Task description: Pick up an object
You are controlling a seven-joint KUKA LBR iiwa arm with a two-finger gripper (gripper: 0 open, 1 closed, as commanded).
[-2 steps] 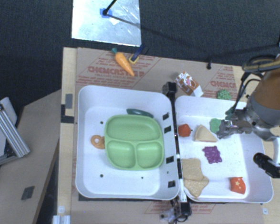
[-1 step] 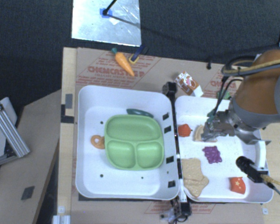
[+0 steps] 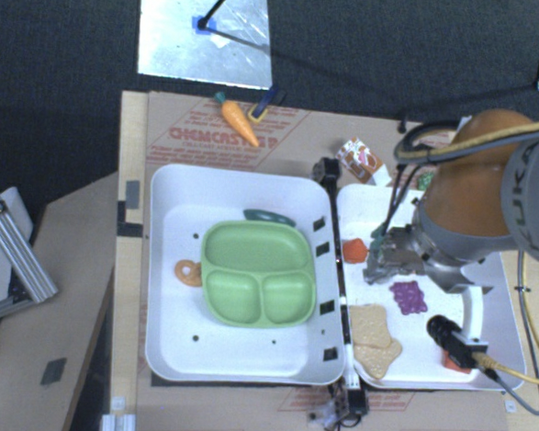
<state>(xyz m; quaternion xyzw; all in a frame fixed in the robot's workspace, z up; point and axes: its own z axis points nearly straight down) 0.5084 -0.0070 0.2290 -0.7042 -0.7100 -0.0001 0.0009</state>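
A small red-orange piece (image 3: 354, 251) lies in the right bin (image 3: 424, 373), close against the wall it shares with its neighbour. The robot's gripper (image 3: 380, 256) sits low over the same bin, just to the right of the piece. Whether the tool is open or closed cannot be told from this angle, and nothing can be seen held in it.

A purple cluster (image 3: 409, 296) rests on the white floor just below the gripper in the view. Two tan cracker-like slices (image 3: 372, 337) overlap nearer the front corner. The grey arm (image 3: 478, 192), with its orange band, reaches in from the right and covers the bin's far side.

In the left bin (image 3: 164, 341), a light green divided plate (image 3: 256, 274) lies near the middle. A small orange ring (image 3: 189, 273) touches the plate's left rim, and a dark green item (image 3: 269, 216) shows at the plate's far edge.

Beyond the bins, a toy carrot (image 3: 239, 122) and a small printed packet (image 3: 358, 159) rest on the cardboard sheet (image 3: 179, 130). A silvery panel (image 3: 204, 30) lies farther back.
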